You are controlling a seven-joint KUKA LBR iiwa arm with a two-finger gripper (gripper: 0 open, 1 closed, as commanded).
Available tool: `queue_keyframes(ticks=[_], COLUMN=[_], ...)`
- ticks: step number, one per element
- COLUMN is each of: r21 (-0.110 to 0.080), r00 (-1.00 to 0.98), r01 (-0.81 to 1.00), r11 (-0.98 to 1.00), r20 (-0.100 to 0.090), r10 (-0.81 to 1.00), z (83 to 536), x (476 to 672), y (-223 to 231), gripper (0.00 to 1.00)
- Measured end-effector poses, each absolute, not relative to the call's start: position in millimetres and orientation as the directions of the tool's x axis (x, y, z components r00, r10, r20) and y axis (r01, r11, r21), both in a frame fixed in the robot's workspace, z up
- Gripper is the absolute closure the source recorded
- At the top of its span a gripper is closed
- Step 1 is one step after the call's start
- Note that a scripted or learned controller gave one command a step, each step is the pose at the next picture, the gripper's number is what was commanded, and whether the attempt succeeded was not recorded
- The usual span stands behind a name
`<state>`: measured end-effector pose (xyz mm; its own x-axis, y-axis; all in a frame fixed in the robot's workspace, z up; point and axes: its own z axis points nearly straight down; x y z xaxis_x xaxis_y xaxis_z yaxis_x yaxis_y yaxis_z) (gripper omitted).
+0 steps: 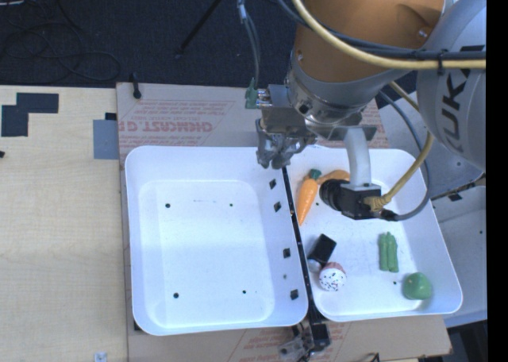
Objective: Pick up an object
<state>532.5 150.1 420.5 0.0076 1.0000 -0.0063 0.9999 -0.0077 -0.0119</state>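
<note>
My gripper [275,159] hangs over the far end of the divider between the two white bins, just left of the right bin's [444,273] objects. An orange carrot with a green top [305,198] lies slightly right of and nearer than the gripper, apart from it. Behind the carrot a second orange piece [338,175] shows partly, hidden by a black fitting with a cable [349,198]. Nearer lie a black block [321,248], a white ball with red spots [332,277], a green pod [387,252] and a green round fruit [417,286]. Nothing shows in the gripper.
The left bin [143,194] sits beside the right one, sharing the divider with black clips [286,252]. The arm's large orange and grey body [373,27] covers the far right. Cardboard [182,114] underlies both bins.
</note>
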Motion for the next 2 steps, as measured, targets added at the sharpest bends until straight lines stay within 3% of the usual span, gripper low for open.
queue_keyframes(ticks=[1,2], r21=[0.001,0.001], r00=[-0.002,-0.006], r01=[1.000,1.000], r11=[0.002,0.006], r20=[0.001,0.001], r10=[1.000,1.000], z=[503.6,538.5], x=[515.0,571.1], y=[169.5,243.5], gripper=[1.00,1.00])
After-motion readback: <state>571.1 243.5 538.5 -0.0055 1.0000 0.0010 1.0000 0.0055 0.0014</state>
